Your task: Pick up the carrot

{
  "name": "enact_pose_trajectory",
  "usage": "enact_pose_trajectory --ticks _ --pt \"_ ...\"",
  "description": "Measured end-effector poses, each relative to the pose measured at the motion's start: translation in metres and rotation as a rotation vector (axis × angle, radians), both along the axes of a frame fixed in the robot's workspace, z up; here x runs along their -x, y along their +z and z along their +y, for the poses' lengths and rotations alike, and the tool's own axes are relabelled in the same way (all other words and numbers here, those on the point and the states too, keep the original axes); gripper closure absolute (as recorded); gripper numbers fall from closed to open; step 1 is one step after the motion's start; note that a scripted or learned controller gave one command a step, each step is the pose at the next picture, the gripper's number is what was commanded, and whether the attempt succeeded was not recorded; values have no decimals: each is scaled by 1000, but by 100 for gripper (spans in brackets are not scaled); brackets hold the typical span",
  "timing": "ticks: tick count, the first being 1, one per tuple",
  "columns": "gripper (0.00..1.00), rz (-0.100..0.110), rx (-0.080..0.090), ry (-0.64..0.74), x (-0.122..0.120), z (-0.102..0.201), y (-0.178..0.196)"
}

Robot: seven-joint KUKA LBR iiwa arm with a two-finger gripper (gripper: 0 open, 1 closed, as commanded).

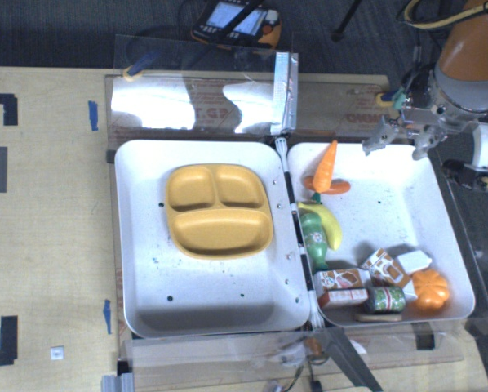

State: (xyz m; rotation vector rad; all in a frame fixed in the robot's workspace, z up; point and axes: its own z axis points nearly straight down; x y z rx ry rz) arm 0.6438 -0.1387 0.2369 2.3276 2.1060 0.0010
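Carrot [326, 167] is seen leaning against the far-left corner of the right bin [440, 219], well to the left of the gripper [397, 141] and slightly nearer the camera. The gripper is held spread above the bin's far rim, with nothing between its fingers. A yellow divided plate [219, 209] is set in the left bin [138, 243], farther left of the gripper.

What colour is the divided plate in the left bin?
The divided plate is yellow, a mustard shade, seen best in the camera view.
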Motion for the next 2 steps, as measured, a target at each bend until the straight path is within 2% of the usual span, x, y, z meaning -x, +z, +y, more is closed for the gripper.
enact_pose_trajectory --ticks 1,2 --pt "0 3 -2 0 -23 39 -53" --pt "0 -1 -1 174 -24 33 -150"
